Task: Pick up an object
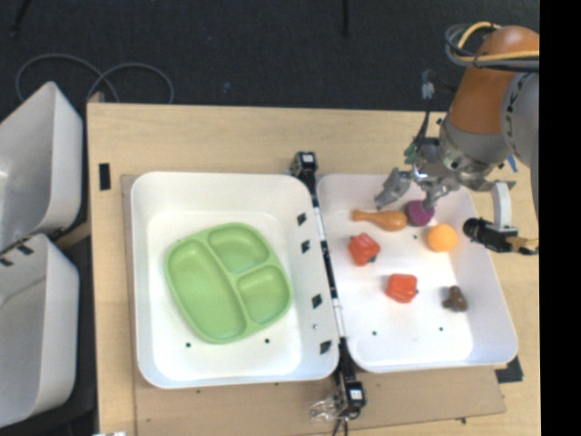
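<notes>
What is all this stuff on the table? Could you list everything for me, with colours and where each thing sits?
Bins: two, white, side by side on the bench.
Divided plate: one, green, three compartments, in the left bin.
Drumstick-shaped toy: one, tan, right bin, far side.
Purple piece: one, right bin, beside the drumstick, under the claw.
Orange ball: one, right bin.
Red pieces: two, right bin, middle.
Brown lump: one, right bin, right side.
Bench: one, light wood.
Arm: one, grey and orange, entering from the right.
Claw: one, over the right bin's far side.

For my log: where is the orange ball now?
The orange ball lies in the right bin, near its far right side, just right of the purple object and below the pincer.
</notes>
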Available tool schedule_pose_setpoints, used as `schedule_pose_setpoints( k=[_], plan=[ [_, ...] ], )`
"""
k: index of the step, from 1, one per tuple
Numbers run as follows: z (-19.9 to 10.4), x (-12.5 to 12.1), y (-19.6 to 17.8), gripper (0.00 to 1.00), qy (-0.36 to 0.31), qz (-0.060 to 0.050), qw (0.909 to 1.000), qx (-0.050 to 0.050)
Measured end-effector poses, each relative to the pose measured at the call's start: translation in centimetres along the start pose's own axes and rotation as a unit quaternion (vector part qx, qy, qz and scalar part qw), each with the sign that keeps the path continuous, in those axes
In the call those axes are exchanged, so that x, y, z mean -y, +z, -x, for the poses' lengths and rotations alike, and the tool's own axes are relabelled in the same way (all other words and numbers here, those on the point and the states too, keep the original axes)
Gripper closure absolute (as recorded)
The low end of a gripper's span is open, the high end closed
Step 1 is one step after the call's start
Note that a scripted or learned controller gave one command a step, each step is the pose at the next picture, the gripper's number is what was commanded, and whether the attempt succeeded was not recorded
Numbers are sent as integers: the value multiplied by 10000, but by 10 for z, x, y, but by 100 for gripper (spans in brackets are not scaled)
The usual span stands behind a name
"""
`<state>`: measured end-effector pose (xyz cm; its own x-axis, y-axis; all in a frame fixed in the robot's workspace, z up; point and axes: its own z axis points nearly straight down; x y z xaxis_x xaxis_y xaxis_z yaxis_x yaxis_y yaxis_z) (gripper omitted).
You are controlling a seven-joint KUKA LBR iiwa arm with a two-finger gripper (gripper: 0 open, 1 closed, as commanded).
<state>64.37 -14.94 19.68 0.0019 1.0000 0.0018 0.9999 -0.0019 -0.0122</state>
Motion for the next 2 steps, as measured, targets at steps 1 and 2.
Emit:
schedule_pose_setpoints(
  k=[1, 2],
  plan=[
    [-1, -2, -8, 0, -13, 63, 10000, 5],
    [-9, -3, 48, 0, -22, 38, 10000, 13]
  ],
)
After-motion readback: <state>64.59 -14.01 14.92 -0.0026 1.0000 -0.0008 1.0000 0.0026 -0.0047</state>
